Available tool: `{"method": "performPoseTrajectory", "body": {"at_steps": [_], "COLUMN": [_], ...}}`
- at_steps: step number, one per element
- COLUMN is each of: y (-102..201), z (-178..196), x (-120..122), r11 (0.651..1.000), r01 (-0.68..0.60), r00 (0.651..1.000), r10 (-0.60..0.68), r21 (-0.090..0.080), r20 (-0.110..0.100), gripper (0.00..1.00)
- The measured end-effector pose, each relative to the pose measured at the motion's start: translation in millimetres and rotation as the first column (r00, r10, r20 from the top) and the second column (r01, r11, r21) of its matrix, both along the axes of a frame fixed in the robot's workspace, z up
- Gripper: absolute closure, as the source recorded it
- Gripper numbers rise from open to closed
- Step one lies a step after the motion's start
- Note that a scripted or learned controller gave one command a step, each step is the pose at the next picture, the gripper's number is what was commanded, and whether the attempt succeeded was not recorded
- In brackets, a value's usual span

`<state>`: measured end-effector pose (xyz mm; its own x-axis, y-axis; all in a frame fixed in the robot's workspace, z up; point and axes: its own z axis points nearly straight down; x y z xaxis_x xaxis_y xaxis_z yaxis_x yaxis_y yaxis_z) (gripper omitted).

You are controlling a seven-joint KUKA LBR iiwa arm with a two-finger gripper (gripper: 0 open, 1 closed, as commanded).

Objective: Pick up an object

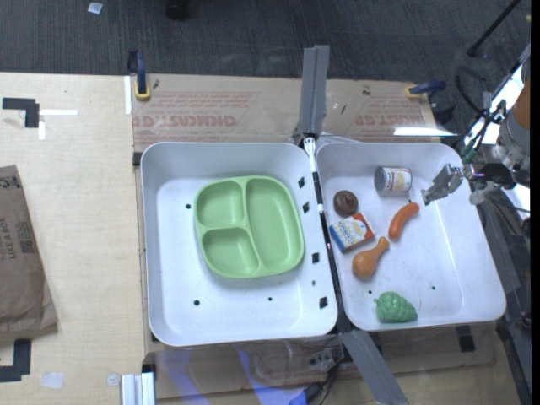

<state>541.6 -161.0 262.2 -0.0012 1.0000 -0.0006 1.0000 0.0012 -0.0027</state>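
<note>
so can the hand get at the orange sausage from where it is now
Probably yes. The hand hangs over the right bin's upper right part, and the orange sausage lies just to its lower left on bare bin floor. The small can sits close above it but apart, so nothing blocks the way down.

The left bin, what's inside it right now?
The left bin holds one green divided plate with three bare compartments. The bin floor beneath the plate is covered, so anything under it cannot be seen.
</note>
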Motion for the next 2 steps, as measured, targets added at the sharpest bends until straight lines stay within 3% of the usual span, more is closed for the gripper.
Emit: {"method": "performPoseTrajectory", "body": {"at_steps": [1,2], "y": [-1,-31], "z": [-80,-170], "x": [12,41], "r11": [0.999,0.989], "r01": [0.043,0.150], "r00": [0.999,0.989], "r10": [-0.043,-0.150], "r21": [0.000,0.000], "r20": [-0.001,0.002], "gripper": [0.00,0.00]}}
